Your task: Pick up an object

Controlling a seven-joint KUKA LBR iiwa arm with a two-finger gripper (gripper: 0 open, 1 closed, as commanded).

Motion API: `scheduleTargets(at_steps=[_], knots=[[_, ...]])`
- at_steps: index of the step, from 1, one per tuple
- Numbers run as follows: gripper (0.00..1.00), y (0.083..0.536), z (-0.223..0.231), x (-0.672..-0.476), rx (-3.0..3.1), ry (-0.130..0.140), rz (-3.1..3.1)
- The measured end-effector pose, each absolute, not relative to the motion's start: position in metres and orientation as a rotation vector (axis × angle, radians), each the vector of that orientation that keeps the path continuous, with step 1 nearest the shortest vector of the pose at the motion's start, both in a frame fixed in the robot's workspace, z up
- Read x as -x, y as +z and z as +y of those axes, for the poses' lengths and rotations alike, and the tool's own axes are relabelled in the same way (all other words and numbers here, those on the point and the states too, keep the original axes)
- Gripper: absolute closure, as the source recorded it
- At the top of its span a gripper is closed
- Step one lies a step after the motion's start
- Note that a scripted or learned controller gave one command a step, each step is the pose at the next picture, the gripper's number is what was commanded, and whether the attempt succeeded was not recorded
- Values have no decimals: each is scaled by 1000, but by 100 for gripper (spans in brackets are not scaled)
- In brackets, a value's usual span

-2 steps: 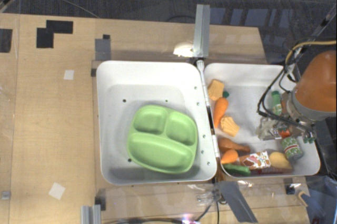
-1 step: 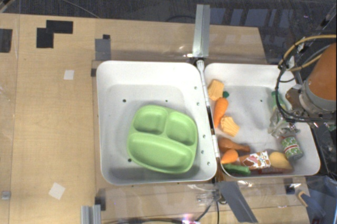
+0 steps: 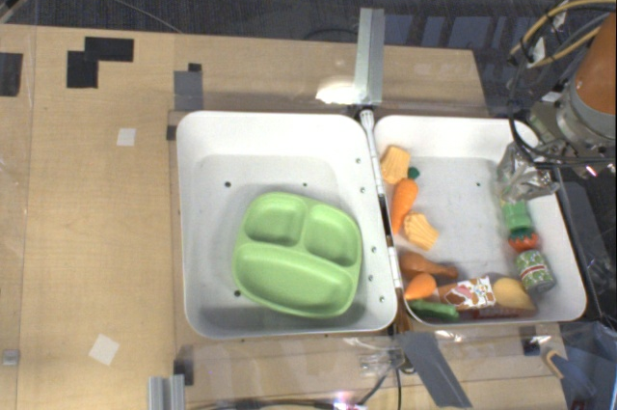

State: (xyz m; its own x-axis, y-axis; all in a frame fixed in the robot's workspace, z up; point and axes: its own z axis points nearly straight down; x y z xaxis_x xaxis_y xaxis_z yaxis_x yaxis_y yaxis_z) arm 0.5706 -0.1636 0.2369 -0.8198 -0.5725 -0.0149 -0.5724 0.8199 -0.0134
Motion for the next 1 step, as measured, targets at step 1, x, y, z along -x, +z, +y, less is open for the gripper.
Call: scheduleTargets(at_steps=[1], knots=[[100,283,-148,-620,869,-6,3004]])
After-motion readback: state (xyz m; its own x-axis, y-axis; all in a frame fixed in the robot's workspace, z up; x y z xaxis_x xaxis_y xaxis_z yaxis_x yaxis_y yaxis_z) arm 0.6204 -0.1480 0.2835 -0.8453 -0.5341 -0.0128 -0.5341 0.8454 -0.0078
